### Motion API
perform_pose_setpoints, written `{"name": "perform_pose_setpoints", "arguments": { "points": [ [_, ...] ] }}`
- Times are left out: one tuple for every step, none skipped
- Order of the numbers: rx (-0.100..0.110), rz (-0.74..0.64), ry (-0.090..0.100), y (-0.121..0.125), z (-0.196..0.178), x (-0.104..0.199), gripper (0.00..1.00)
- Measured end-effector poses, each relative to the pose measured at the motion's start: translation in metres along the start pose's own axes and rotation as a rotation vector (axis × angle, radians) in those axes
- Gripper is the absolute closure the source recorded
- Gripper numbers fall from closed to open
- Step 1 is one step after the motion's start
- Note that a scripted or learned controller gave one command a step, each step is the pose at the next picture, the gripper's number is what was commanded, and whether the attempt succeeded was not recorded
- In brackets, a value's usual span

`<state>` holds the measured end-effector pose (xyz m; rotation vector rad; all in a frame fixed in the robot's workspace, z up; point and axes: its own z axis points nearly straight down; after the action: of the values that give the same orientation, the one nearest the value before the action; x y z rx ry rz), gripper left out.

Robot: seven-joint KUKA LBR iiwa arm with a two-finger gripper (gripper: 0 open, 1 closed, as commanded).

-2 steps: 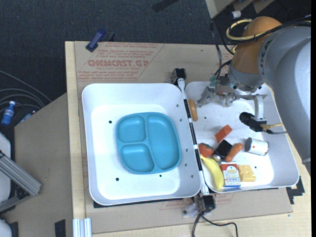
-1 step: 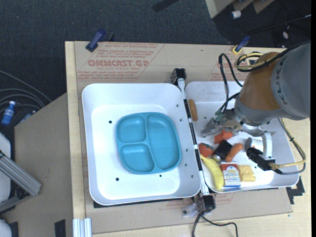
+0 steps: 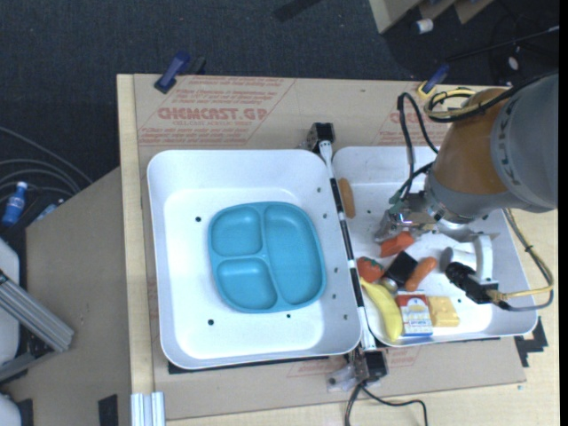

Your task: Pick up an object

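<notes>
1. The small orange carrot-shaped toy [image 3: 399,246] lies in the right-hand shallow white plastic bin [image 3: 373,162], just below the claw [image 3: 397,224] and close to touching it; whether it sits between the claw's tips cannot be told from this slant.
2. The claw hangs low over the left half of that bin, at the end of the grey arm with its orange band [image 3: 470,153], which reaches in from the right; whether the claw is released or clenched cannot be made out.
3. Just below the claw, past the carrot toy, lies a small black block [image 3: 401,268], with a longer orange stick-shaped piece [image 3: 422,272] beside it to the right.
4. Further below and slightly left of the claw lies a yellow toy banana [image 3: 382,305], its top end near a small orange piece [image 3: 367,269] by the bin's left wall.
5. Below the claw, right of the banana, sit a small red and white box [image 3: 414,317] and a pale yellow block [image 3: 443,311].
6. Up and to the left of the claw, a brown stick-shaped object [image 3: 347,197] lies along the bin's left wall.
7. Well to the left of the claw, the left-hand shallow white plastic bin [image 3: 177,185] holds a light blue divided plastic plate [image 3: 265,255] with three compartments.
8. Both bins rest on a desk covered in brown cardboard [image 3: 213,105].
</notes>
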<state>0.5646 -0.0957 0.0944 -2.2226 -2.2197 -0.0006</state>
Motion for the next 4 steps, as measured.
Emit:
{"name": "perform_pose_setpoints", "arguments": {
  "points": [
    [0.0,-0.002,0.0,-0.039,-0.09,0.034,1.0],
    [-0.001,-0.002,-0.001,0.02,-0.164,0.056,1.0],
    [0.003,-0.001,0.0,-0.035,-0.183,0.031,1.0],
    [-0.001,-0.001,-0.002,-0.005,-0.171,0.009,1.0]
  ]
}}
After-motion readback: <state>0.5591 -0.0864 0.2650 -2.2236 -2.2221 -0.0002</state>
